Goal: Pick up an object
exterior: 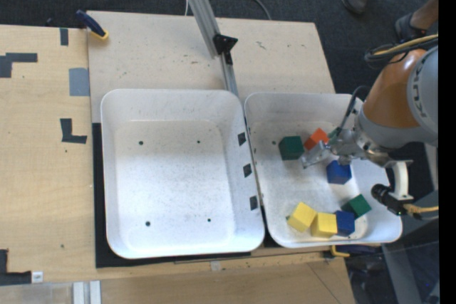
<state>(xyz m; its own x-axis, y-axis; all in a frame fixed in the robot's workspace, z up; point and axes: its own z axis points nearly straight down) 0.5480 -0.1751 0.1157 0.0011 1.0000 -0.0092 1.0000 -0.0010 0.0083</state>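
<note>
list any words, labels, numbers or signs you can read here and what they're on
None can be read: the blocks, such as the dark green block, both white bins and the tool show no lettering. The grey tape patches on the bench are blank.

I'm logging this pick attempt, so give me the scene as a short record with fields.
left bin: no blocks seen in it
right bin: holds all the blocks
gripper: low in the right bin, among the blocks
near gripper: green block, orange block, blue block
front corner: two yellow blocks, another blue block, another green block
held: cannot tell
</note>
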